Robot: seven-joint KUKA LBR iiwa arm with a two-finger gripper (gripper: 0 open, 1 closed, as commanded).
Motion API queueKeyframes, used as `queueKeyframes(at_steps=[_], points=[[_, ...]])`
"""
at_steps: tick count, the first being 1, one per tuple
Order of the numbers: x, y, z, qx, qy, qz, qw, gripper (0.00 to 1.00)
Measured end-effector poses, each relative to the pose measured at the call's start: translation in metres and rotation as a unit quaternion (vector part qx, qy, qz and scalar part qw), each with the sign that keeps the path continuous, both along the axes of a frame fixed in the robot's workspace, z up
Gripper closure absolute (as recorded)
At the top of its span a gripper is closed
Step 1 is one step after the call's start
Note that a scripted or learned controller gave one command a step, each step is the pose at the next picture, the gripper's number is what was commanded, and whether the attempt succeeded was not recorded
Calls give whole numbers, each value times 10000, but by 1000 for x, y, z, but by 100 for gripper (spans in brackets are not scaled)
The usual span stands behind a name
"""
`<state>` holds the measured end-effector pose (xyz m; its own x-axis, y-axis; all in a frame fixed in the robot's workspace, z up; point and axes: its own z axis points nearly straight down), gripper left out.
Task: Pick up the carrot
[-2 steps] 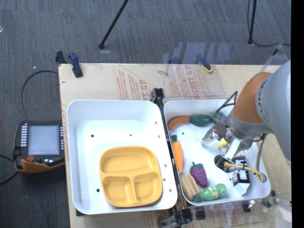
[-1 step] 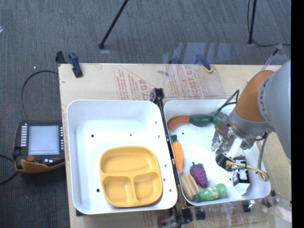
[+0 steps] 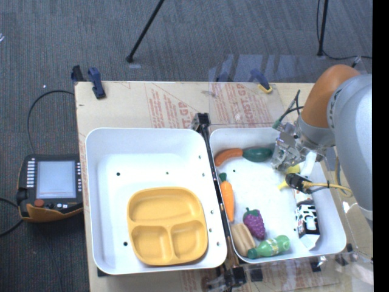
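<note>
While bent over the right bin (image 3: 333, 236), claw (image 3: 285, 157) above carrot (image 3: 227, 201)

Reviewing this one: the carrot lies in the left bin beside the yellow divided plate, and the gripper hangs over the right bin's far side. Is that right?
Not quite. The camera view shows the carrot in the right bin, along its left wall. The yellow divided plate sits alone in the left bin. The gripper does hang over the right bin's far side.

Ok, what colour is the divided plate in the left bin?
Yellow, plain with no pattern: the divided plate shows clearly in the camera view.
</note>
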<state>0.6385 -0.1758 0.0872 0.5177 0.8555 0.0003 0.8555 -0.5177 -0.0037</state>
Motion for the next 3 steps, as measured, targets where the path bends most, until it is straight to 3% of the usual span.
queueKeyframes(at_steps=[1, 2, 3], points=[[-1, 5, -1, 85, 53, 2, 9999, 0], [-26, -1, 2, 139, -6, -697, 9975, 0], [-4, -5, 1, 198, 11, 1035, 9944, 0]])
